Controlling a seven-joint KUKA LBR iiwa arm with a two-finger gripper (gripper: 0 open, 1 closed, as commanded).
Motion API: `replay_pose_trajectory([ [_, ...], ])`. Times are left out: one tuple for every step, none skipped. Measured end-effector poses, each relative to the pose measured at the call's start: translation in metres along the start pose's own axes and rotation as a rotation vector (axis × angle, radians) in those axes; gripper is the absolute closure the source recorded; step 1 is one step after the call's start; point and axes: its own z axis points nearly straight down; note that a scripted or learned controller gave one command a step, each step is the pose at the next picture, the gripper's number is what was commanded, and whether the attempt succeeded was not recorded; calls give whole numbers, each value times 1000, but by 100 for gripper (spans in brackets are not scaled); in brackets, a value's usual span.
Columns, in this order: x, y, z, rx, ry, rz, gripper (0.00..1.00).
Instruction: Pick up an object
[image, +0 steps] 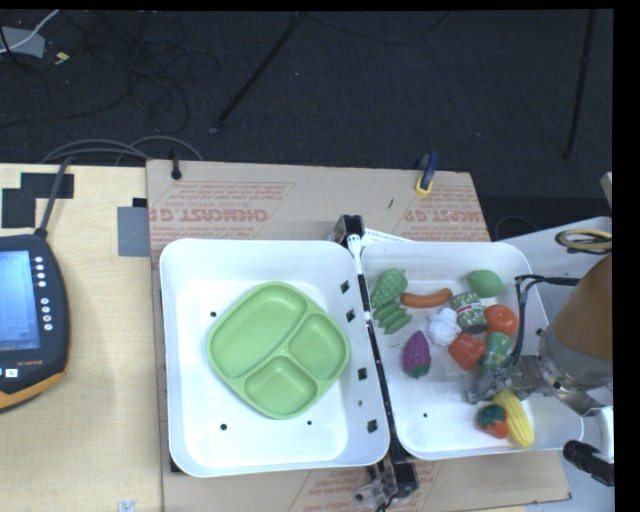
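You are watching the fingers (492, 382) hovering low in the right bin (440, 440), just above the toy corn (517, 418); whether they are parted or closed, you cannot tell; the corn's long axis is running away from them toward the bin's near rim; one purple eggplant (416, 353) is lying well off toward the left bin (190, 420), which is carrying one green tray (278, 349); two bins are sitting on the desk (90, 420).

glossy plastic tray (278, 350), matt cardboard (300, 205)
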Motion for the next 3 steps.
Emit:
replay_pose_trajectory([
  [4,0,0,-3,-5,-1,100],
  [11,1,0,-5,-5,-2,100],
  [17,1,0,-5,-5,-3,100],
])
